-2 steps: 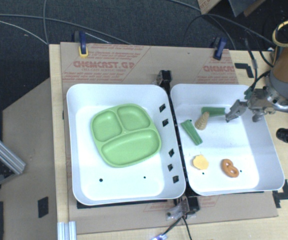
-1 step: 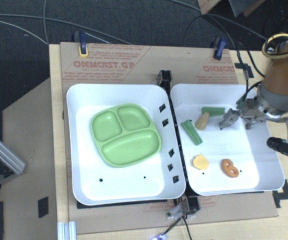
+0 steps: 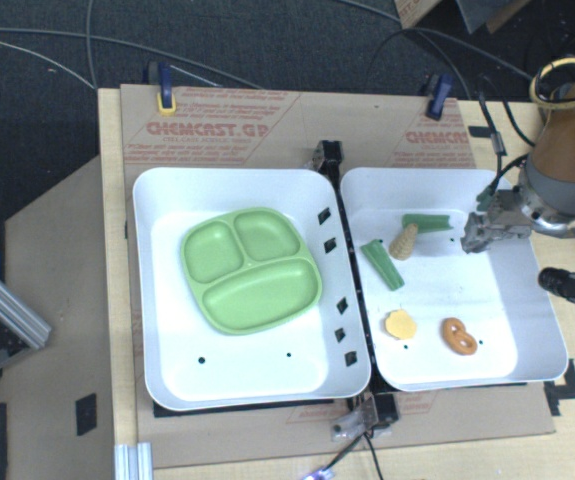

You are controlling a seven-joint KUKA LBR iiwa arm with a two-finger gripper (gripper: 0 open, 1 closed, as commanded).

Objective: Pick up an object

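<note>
**A:** What's the bench looking like from your end?

**B:** I see a wooden board [image 3: 267,118] on dark carpet, cables trailing across the top of the frame, and two white bins side by side. The left bin [image 3: 157,298] holds a green divided plate [image 3: 252,270], nothing else.

**A:** And the things to pick?

**B:** All in the right bin [image 3: 527,348]. Near its upper middle I see a dark green stick [image 3: 427,223] with a cork-like piece [image 3: 403,240] touching its left end, and a second green stick [image 3: 381,265] slanting just below. Lower down lie a yellow round piece [image 3: 400,325] and, well apart to its right, a brown pretzel [image 3: 458,336].

**A:** Has the gripper got anything?

**B:** I judge not. The gripper [image 3: 475,236] sits at the bin's upper right, just right of the dark green stick. I can't tell how wide the jaws stand, and I see nothing between them. Every item lies flat on the bin floor, so the pick itself is all left to do: choose one, close on it, lift.
</note>
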